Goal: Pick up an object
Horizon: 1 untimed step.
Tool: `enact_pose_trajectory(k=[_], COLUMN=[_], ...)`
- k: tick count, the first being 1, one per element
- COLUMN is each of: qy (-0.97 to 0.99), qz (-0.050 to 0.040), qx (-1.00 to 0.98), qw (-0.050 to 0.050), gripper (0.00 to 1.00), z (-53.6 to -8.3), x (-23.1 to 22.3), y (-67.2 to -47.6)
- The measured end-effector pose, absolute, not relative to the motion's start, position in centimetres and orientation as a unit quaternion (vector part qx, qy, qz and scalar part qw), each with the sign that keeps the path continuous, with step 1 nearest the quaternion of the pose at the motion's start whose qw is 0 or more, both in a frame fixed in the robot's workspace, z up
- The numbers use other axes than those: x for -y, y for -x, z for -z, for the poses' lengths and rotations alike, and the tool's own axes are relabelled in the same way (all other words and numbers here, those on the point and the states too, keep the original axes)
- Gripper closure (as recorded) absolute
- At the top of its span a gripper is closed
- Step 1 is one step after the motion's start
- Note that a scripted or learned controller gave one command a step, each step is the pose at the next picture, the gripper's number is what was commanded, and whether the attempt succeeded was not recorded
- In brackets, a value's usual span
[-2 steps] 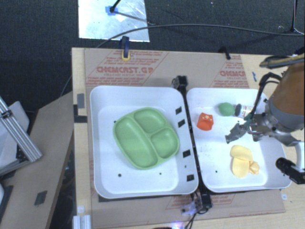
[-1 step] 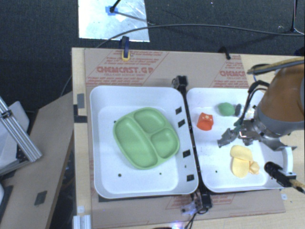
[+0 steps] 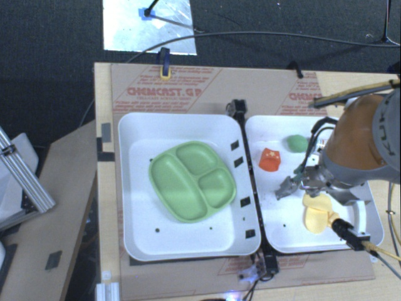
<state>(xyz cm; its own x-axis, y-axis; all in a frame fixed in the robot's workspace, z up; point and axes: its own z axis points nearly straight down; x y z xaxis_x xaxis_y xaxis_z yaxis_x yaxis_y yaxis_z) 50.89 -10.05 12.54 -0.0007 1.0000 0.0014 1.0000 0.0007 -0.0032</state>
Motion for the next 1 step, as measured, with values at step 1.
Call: enact_pose_trajectory(k=[1], qy=[0.707], qz=[0.0000], qx=[0.707], qw=[0.001], gripper=[0.00], z=[-8.25], x=[10.01], y=[-50.92])
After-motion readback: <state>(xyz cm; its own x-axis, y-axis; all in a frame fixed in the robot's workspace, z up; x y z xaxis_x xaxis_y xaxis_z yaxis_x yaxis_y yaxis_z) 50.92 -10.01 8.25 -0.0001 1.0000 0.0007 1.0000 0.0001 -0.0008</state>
